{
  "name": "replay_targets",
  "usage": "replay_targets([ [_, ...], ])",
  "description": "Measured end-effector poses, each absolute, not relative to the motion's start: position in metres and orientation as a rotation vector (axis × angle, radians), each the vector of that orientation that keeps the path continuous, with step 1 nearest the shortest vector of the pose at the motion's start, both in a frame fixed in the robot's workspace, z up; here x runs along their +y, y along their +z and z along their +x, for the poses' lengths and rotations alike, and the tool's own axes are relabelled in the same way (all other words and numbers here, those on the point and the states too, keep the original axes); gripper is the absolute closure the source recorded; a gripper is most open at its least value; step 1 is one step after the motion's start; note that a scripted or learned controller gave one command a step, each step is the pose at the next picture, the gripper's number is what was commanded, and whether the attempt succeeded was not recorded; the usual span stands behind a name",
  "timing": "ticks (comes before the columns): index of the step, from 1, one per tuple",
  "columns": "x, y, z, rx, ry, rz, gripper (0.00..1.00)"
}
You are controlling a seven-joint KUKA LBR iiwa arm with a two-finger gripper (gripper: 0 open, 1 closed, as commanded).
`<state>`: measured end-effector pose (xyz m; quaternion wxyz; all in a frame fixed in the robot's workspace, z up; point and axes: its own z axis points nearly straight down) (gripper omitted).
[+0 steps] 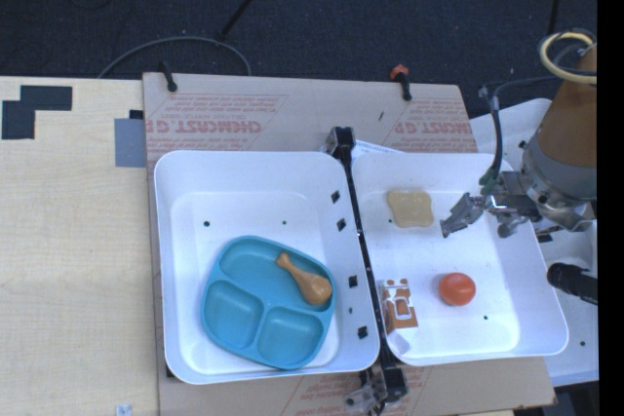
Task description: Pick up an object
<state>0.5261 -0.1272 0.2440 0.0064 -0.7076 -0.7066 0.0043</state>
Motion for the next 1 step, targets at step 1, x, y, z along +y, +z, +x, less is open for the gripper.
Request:
replay_targets([
  [1, -0.1274, 0.2499, 0.5282, -2.219, 0.003, -2.218, 0.0],
])
